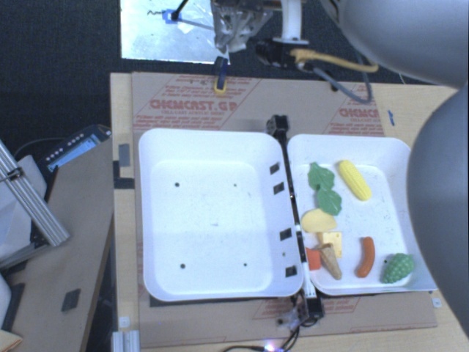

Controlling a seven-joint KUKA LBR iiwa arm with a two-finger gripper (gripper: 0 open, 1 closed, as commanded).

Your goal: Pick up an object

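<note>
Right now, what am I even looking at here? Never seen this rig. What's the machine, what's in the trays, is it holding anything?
One camera fixed above a bench, looking down at a slant. The big grey shape on the right is a robot arm; its end effector hangs at the top, above the bench's far edge, with nothing visibly held. Two white bins sit side by side. The right bin holds toy food: a corn cob, green leafy pieces, a sausage, a broccoli-like green piece and several smaller bits.

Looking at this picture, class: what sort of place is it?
Probably a robot-grasping test bench: a grey arm over two white bins, toy foods like a corn cob and sausage.
</note>
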